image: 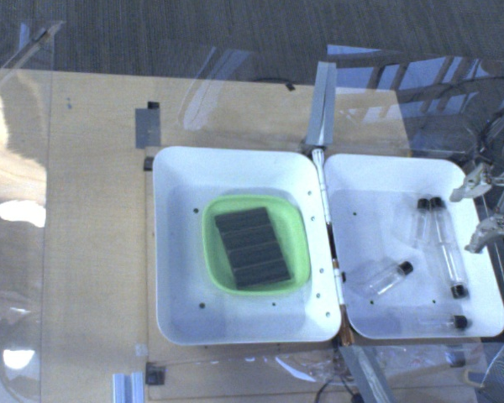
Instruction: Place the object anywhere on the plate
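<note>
Wooden bench (pixel 84 250) under clear guarding, grey carpet behind, two white bins butted side by side with a hinge strip between. Left bin (pixel 176 309) holds the green plate (pixel 212 263), roughly centred, and a dark ribbed block (pixel 252 248) already sits flat on it, slightly skewed, well inside the rim. So by the task wording the object looks placed, in my read. Right bin (pixel 361 187) has several clear vials with black caps (pixel 390 276) lying loose on their sides, scattered, none touching the plate; likely the pick pool. Gripper (pixel 480 212) sits at the right bin's far right edge, clear of both bins' contents, nothing between the fingers as far as I can see. Fingers too small and cluttered to call, so can't tell whether they're spread or together.
</note>
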Available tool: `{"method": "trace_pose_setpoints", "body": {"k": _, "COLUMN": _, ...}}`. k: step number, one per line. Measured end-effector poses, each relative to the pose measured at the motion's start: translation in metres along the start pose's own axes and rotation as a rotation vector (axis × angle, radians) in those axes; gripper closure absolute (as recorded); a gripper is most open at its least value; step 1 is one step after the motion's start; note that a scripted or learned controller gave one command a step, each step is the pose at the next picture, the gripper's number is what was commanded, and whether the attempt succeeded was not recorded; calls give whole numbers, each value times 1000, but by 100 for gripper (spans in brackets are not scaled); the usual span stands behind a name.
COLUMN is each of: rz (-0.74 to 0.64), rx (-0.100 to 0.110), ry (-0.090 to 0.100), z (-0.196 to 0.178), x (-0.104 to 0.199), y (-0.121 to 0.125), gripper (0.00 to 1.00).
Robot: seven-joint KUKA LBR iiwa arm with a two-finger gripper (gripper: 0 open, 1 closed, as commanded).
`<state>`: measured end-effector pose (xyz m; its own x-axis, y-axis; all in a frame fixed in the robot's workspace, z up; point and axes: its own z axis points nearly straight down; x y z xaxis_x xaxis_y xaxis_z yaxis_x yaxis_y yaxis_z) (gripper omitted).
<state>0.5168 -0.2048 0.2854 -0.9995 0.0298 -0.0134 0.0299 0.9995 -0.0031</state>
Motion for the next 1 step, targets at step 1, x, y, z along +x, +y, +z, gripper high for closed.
{"method": "trace_pose_setpoints", "body": {"k": 1, "rz": -221, "rx": -1, "ry": 3, "z": 26, "x": -10, "y": 0, "gripper": 0}}
